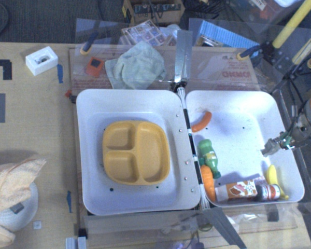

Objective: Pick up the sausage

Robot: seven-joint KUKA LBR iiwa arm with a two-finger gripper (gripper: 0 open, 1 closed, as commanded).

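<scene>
The sausage (201,122) is a small orange-red curved piece. It lies in the right bin (249,105) near that bin's left wall, toward the far end. My gripper (276,146) hangs at the right side of the same bin, well to the right of the sausage and a little nearer the front. It is small and blurred against the bin's edge. Nothing shows in it.
In the right bin, along the left wall, lie a green bottle (209,155) and a carrot (208,183). At the front are a sauce bottle (247,191) and a banana (273,177). The left bin (88,139) holds a yellow divided plate (136,152).
</scene>
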